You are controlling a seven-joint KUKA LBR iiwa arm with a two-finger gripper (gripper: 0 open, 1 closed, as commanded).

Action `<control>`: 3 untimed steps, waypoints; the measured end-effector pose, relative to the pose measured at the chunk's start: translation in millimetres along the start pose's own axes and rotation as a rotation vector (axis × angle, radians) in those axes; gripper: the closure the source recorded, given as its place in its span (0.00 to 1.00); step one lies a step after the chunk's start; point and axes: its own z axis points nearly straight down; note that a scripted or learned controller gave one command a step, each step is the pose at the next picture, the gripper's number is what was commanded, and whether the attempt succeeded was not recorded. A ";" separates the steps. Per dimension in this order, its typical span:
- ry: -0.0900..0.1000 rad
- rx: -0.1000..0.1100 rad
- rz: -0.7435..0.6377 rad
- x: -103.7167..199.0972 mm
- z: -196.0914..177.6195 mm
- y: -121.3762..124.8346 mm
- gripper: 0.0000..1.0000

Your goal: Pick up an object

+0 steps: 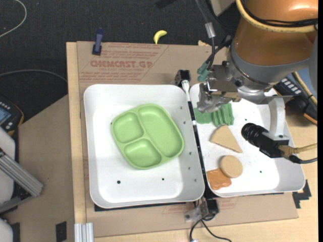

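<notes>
The end effector [211,101] is hanging over the upper left corner of the right white bin [290,178], right above a ribbed green block [220,115] by the dividing edge; whether it is open or closed, I cannot tell. A tan wedge-shaped piece [226,138], a round tan disc [231,166] and an orange piece [217,178] are lying lower in that bin, leaving open room toward its lower right. A green three-compartment plastic plate [147,135] is sitting centred in the left white bin [101,175].

Glossy orange band [275,14] on a grey arm, black cables, metallic silver pincer [209,101] with teal fittings
</notes>
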 end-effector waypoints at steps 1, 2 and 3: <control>-0.006 0.017 0.000 1.1 -1.0 -1.2 1.00; -0.006 0.015 -0.001 1.5 -11.1 -0.6 1.00; -0.008 0.036 0.007 -33.0 133.2 -11.7 1.00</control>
